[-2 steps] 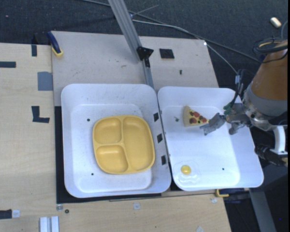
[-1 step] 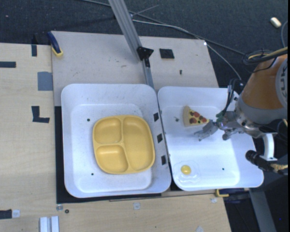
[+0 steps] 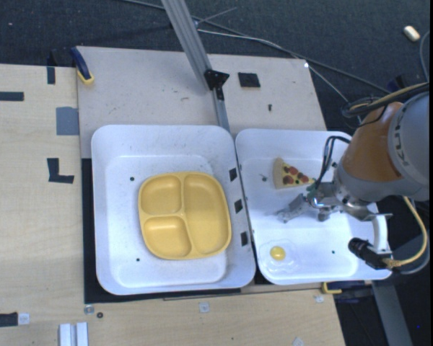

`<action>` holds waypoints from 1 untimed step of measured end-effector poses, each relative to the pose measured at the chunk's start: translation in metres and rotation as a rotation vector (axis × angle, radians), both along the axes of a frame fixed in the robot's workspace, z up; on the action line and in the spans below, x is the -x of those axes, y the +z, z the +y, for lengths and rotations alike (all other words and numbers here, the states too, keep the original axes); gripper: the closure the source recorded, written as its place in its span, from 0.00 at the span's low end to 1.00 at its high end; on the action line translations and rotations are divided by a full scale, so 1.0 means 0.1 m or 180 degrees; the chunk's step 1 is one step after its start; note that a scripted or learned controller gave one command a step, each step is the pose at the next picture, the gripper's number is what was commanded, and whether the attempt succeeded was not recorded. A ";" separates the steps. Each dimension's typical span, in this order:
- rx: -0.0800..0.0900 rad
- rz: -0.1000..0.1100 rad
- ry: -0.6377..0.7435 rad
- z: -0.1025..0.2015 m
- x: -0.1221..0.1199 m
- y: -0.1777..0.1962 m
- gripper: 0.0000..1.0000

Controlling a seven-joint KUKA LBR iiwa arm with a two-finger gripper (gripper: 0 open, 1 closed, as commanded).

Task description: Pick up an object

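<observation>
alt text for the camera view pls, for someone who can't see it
A grey and orange robot arm reaches from the right into the right white bin, its gripper low between a pizza slice toy and a fried egg toy. The left bin holds a yellow divided plate.

The arm (image 3: 390, 150) reaches in from the right, its orange band just behind the claw (image 3: 289, 212), which points left and low.
</observation>
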State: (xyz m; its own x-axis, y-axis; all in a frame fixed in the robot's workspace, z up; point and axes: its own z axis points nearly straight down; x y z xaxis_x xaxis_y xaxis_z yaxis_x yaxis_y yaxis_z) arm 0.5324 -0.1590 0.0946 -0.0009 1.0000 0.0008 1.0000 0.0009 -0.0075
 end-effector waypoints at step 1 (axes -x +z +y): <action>-0.0002 -0.0011 0.0005 0.01 -0.01 0.13 1.00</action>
State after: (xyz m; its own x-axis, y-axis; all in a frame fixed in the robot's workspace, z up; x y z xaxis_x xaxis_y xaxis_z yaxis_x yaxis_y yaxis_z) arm 0.5336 -0.1584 0.1081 -0.0025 1.0000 0.0014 1.0000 0.0025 -0.0039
